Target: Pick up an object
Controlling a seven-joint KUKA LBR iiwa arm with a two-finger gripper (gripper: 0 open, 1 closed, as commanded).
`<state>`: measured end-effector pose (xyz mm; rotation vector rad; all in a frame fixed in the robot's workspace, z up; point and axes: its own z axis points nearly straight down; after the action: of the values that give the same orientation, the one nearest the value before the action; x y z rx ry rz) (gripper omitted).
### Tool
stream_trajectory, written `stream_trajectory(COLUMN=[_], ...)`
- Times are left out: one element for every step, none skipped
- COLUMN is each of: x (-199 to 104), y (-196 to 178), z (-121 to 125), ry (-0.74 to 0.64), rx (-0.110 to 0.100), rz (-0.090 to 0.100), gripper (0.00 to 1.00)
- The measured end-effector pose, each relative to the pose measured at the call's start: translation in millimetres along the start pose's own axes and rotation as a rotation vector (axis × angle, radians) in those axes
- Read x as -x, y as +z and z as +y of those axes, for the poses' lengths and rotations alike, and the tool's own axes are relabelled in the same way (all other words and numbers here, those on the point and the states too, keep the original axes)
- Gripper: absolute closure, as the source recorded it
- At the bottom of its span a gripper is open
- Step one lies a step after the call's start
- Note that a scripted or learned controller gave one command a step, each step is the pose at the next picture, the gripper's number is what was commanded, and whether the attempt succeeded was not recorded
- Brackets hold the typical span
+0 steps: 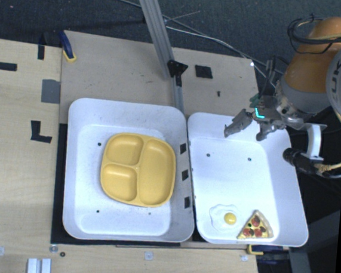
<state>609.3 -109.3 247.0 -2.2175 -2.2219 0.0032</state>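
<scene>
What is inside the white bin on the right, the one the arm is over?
The right bin holds a toy fried egg and a pizza slice, side by side near its front edge. The gripper covers a little floor at the back.

Light falls on me evenly from above, bright and diffuse, with no hard glare anywhere. The two white bins run close to overexposed, their floors nearly washed out, yet the yellow plate keeps its colour and shows soft sheen along its dividers. Shadows stay faint: a thin dark rim under the bins' near edges, a slight one beneath my gripper. The dark floor beyond the bench sinks almost to black. Focus is mildly soft overall, with fine grain, and my fingers look a little smeared.
</scene>
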Motion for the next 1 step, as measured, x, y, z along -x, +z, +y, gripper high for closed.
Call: stream_trajectory(x=[0.0], y=[-0.7], z=[0.4], ry=[0.000], rx=[0.002], rz=[0.000], gripper=[0.00])
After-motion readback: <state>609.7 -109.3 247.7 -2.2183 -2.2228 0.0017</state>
